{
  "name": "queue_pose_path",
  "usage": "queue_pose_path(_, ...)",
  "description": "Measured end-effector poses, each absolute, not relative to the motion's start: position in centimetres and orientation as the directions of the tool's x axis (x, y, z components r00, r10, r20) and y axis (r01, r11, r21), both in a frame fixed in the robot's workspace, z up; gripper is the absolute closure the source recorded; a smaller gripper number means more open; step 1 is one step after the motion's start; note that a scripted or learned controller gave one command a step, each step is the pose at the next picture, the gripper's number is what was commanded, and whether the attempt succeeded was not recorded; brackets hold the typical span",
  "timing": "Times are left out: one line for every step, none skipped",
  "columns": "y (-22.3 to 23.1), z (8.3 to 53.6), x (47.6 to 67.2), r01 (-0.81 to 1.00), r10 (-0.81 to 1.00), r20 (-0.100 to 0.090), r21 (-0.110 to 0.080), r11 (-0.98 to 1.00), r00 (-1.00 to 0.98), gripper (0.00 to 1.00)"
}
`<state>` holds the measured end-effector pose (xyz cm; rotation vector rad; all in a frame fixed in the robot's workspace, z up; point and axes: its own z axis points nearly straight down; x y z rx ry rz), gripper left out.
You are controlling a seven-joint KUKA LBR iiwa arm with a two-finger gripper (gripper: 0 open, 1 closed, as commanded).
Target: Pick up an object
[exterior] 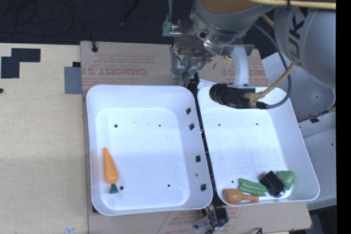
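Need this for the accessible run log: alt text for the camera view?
Grey arm's gripper hangs above the far edge where two shallow white bins meet. Left bin holds an orange toy carrot; right bin holds green, black and orange pieces in its near corner.

bench (38,134): light wood | cardboard sheet (126,63) on it | two white bins (93,118) side by side on cardboard

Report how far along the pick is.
Nothing looks picked yet. The end effector hangs over the far rim between the bins. The orange toy carrot lies in the left white bin; a small black block sits among green pieces in the right. Choosing, descending and grasping remain.
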<state>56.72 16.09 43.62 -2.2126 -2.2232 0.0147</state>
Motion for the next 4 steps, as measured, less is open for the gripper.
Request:
queue_pose_path(20.6,54.3,63.3,1.0,1.0,0.002,0.01,0.007,-0.007,1.0)
queue_pose_path(24.5,51.2,64.4,1.0,1.0,-0.002,-0.007,0.004,-0.004,1.0)
queue_pose_path(17.1,46.1,64.4,1.0,1.0,-0.004,-0.01,-0.005,0.005,1.0)
queue_pose_path(24.8,48.3,63.2,1.0,1.0,0.001,-0.002,0.008,-0.008,1.0)
